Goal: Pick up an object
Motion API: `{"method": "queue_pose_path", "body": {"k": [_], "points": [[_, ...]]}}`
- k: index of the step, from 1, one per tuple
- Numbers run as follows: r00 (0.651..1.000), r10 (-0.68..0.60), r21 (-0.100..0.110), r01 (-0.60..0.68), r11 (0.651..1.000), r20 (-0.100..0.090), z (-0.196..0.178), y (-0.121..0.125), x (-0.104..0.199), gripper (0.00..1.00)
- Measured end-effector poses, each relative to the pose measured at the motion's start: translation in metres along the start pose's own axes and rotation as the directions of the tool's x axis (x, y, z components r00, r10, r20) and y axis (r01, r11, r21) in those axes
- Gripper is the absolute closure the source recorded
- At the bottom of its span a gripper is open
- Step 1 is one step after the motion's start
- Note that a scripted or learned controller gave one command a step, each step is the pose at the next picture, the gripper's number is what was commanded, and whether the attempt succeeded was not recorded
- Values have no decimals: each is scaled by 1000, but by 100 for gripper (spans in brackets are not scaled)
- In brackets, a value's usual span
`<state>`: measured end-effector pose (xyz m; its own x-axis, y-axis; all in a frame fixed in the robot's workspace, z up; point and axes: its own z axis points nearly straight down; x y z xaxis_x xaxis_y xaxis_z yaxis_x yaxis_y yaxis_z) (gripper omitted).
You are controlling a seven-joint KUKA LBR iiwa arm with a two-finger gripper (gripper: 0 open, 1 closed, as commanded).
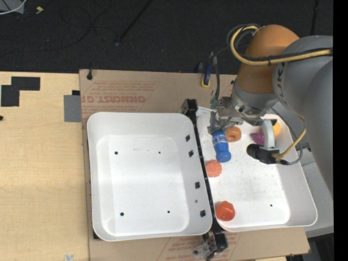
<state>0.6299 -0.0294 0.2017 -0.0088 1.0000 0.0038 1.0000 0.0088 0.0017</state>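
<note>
My gripper [220, 123] hangs low over the back left part of the right bin [261, 211]. Directly below it, touching or nearly touching its tip, lies a blue bottle-like object [222, 148]. A small orange piece [234, 134] sits just right of the gripper. A salmon ball [213, 168] rests in front of the blue object, near the divider. An orange-red object [224, 211] lies at the bin's front left. A purple piece [257, 137] and a yellow piece [276, 127] are partly hidden behind the arm.
The left bin [109, 145] stands beside the right one, with a black divider strip [198, 162] between them. The grey arm with its orange band [266, 48] covers the right bin's back right corner. A black cable end [260, 153] dangles over the bin.
</note>
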Motion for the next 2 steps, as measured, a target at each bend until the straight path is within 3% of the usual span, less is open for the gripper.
{"method": "queue_pose_path", "body": {"k": [1,2], "points": [[1000,-7,-3,7,1000,-3,-59,16,140,100],[1000,-1,4,1,1000,1,-49,14,243,100]]}}
